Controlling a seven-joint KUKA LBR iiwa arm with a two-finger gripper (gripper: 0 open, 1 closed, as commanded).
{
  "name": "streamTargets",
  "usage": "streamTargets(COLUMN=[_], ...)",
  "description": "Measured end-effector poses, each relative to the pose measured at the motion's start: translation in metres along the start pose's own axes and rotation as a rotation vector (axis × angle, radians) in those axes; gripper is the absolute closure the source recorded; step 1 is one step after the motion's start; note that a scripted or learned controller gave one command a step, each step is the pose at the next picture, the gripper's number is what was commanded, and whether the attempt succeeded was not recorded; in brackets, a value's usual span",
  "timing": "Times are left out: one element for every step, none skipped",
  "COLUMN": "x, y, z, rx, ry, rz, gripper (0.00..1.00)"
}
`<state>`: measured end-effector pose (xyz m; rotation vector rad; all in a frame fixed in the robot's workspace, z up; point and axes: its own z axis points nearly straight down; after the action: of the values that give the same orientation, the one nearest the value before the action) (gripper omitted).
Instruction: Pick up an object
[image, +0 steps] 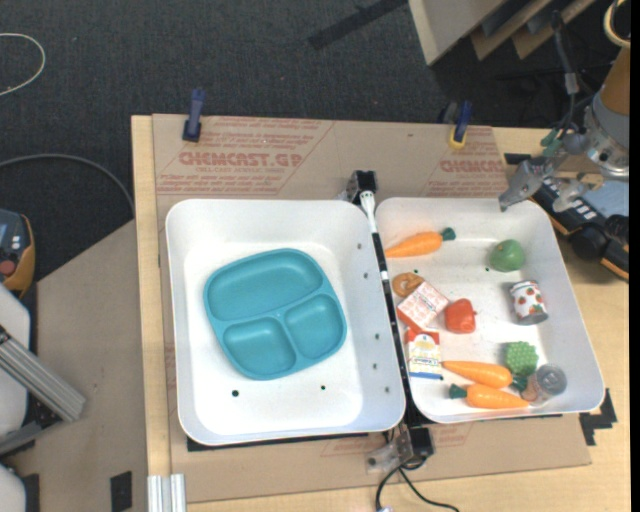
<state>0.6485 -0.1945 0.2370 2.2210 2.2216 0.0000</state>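
Dark grey carpet floor around a cardboard-covered bench, white cable at left

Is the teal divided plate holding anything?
Empty. The teal plate lies flat in the left bin, all three compartments bare; the toy food sits in the right bin.

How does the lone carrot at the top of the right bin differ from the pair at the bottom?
The lone carrot lies by itself near the bin's upper left, leaf end pointing right. The two bottom carrots lie touching, side by side, leaf ends pointing left, crowded by other toys. All three are orange with green tops.
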Motion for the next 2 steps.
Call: streamTargets(x=[0.018,0.055], y=[-0.065,-0.121], z=[0.086,0.104], rx=[0.013,0.009], ry=[0.005,0.005], rz=[0.002,0.001], gripper=[0.0,0.0])
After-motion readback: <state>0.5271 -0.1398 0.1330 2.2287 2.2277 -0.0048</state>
